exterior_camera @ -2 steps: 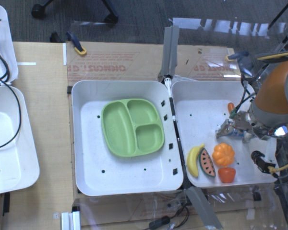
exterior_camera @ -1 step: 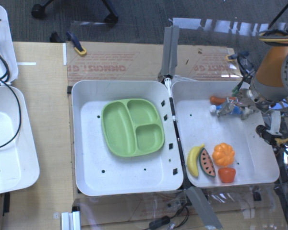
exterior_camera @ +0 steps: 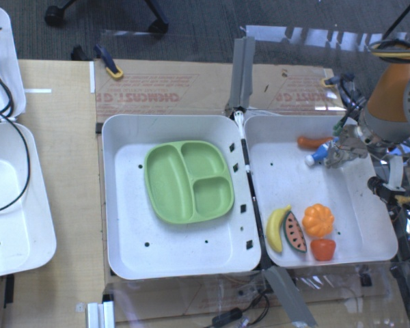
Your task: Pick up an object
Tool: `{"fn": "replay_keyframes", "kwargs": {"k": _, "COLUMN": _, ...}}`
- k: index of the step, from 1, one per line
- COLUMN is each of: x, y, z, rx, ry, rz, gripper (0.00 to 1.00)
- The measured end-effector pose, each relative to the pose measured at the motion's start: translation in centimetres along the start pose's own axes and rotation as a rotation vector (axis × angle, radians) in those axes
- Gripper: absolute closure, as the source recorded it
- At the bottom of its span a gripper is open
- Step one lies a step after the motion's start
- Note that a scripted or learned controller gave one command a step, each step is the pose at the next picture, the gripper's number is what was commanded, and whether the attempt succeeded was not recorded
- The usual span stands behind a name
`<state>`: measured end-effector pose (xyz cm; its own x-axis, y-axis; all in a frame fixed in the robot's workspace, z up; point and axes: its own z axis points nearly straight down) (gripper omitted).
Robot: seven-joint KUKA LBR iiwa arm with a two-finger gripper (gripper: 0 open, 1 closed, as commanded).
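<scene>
My gripper hangs over the back of the right bin, coming in from the right. Its fingers sit right at a small blue and white object, and an orange carrot-like piece lies just behind that. Toward the front of the same bin lie a yellow banana, a watermelon slice, an orange pumpkin and a red tomato-like piece.
The left bin holds a green divided plate. A grey divider post stands behind the seam between the bins. Another white tub with a black cable sits at far left.
</scene>
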<state>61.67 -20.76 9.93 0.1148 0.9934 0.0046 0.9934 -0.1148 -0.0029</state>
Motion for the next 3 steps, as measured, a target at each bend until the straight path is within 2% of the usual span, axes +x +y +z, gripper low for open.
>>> {"fn": "replay_keyframes", "kwargs": {"k": 1, "x": 0.26, "y": 0.03, "z": 0.04, "rx": 0.0, "ry": 0.003, "rz": -0.002, "gripper": 0.0}}
{"fn": "replay_keyframes", "kwargs": {"k": 2, "x": 0.18, "y": 0.06, "z": -0.8, "rx": 0.001, "ry": 0.001, "rz": -0.003, "gripper": 1.0}}
{"fn": "replay_keyframes", "kwargs": {"k": 3, "x": 0.18, "y": 0.06, "z": -0.79, "rx": 0.001, "ry": 0.001, "rz": -0.003, "gripper": 0.0}}
